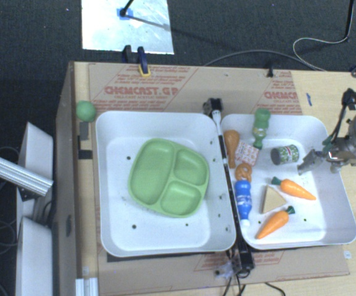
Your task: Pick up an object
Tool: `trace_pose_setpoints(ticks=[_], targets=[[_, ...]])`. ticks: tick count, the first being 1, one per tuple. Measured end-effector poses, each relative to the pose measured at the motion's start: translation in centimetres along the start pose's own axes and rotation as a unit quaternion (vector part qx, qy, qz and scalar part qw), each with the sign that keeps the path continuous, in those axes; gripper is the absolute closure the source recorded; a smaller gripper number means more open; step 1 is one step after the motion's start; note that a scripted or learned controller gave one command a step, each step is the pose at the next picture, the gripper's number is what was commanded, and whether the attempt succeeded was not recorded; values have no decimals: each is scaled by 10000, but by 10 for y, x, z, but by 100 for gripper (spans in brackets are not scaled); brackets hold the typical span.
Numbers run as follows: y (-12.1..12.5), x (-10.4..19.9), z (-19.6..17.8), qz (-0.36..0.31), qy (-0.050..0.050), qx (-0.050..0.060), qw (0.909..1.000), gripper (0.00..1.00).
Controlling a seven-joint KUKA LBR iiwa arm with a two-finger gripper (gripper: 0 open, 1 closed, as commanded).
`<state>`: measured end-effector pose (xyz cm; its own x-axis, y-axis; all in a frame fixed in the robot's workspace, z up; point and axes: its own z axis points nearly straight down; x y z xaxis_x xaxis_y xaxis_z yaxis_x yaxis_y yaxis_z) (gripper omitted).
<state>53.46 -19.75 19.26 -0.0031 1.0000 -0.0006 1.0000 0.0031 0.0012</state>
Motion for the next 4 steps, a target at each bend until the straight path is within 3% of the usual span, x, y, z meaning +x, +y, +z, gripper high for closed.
trace_pose_setpoints(ticks=[1, 2, 3, 4], targets=[[44, 0, 108, -7, 1, -4, 10000, 0], [107, 6, 108, -11, -1, -13, 10000, 0], [135, -8, 106, -12, 13, 6, 10000, 0], [135, -8, 106, -14, 8, 8, 10000, 0]])
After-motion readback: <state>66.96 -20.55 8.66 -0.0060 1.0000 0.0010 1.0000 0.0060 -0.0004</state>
